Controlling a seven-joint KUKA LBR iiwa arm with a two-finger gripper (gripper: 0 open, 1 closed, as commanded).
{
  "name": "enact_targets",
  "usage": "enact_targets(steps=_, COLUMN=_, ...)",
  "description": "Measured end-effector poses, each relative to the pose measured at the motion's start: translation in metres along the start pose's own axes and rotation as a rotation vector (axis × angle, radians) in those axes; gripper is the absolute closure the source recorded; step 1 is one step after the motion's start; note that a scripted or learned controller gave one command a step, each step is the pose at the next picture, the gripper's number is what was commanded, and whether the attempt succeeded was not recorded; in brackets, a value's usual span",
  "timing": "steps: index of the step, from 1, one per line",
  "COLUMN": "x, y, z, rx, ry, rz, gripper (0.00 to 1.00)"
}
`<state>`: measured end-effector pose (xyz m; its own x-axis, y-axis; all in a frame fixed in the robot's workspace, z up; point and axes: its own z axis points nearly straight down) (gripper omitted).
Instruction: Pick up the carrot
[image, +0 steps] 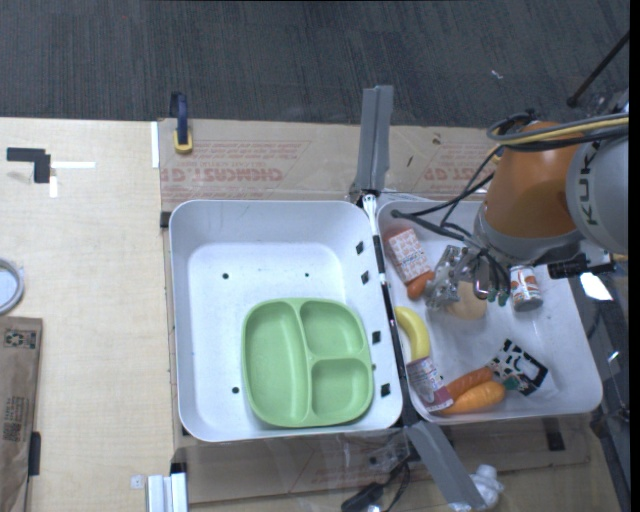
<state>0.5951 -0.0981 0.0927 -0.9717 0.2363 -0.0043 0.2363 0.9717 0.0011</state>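
Overhead slanted view of the bench with two white bins side by side. The left bin (200, 300) holds a green divided plate (306, 360) lying flat toward its near right corner. The right bin (570, 385) holds the clutter.

The carrot (468, 392) lies near the front edge of the right bin, its length running roughly left to right, and appears as two orange lengths close together, one just above the other. Touching or just beside its left end is a small wrapped packet (425, 378); a yellow banana (414, 332) lies just behind that packet, along the bin's left wall. To the carrot's right sits a black-and-white patterned block (520, 366), near or touching its right end.

Farther back, a red-and-white packet (405, 252) lies by the left wall, with a small orange piece (417, 288) at its near end. A small can (525, 287) stands to the right.

The arm (535, 195) enters from the right, its orange band over the rear of the right bin. The gripper (462, 282) hangs above the middle of that bin, over a pale rounded object (466, 306), well apart from the carrot. Whether the fingers are spread or closed cannot be told; nothing is visibly held between them.
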Motion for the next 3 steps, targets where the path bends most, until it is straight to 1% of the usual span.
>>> enact_targets(steps=1, x=-0.007, y=-0.058, z=-0.001, rx=0.000, ry=-0.002, rz=-0.267, gripper=1.00)
enact_targets(steps=2, x=-0.044, y=-0.104, z=0.000, rx=-0.015, ry=0.004, rz=-0.061, gripper=1.00)
enact_targets(steps=3, x=-0.003, y=-0.126, z=-0.144, rx=0.000, ry=-0.002, rz=-0.443, gripper=1.00)
